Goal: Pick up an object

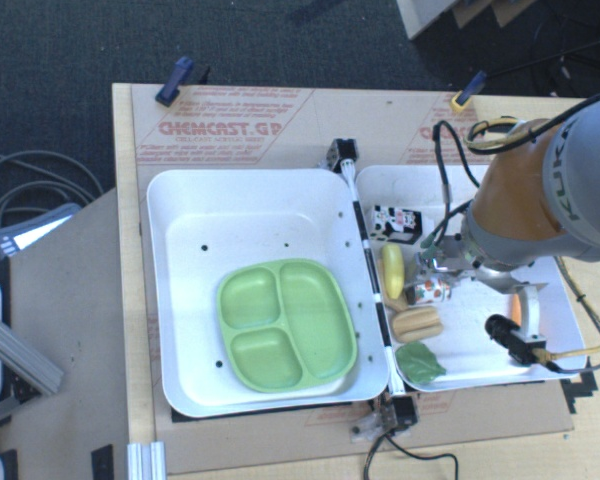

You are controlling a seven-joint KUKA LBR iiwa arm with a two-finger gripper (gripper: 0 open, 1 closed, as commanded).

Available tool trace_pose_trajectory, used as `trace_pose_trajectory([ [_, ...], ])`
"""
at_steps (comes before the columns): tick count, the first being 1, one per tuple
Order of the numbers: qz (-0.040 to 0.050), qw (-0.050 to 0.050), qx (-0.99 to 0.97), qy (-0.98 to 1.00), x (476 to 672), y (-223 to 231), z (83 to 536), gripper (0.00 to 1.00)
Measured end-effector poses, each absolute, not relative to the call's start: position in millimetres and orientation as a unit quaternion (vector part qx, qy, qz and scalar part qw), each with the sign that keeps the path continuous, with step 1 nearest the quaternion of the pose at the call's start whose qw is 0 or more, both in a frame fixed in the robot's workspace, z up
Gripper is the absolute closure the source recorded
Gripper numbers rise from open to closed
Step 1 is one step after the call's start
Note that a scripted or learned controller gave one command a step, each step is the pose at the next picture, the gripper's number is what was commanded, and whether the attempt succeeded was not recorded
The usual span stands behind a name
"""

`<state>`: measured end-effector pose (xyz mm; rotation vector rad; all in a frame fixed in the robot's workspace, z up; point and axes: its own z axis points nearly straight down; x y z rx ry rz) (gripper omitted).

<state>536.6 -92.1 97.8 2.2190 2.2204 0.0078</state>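
While the counter (130,268) carries both white bins, the left bin (180,218) holds a green divided plate (285,323) at frame centre. Right of it, the arm (540,198) lowers its tool (432,268) over the right bin (460,363), near a yellow banana (392,271), tan roll (416,324) and green leaf (420,364).

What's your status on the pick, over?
Gripper low in right bin, over small toys; fingers unclear. Banana, tan roll, green leaf lying loose beside it. Green tray in left bin, not in the way.
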Motion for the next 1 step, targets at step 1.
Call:
trace_pose_trajectory([
  [1,0.0005,0.000,0.707,0.707,535.7,-38.2,184.8,1.00],
])
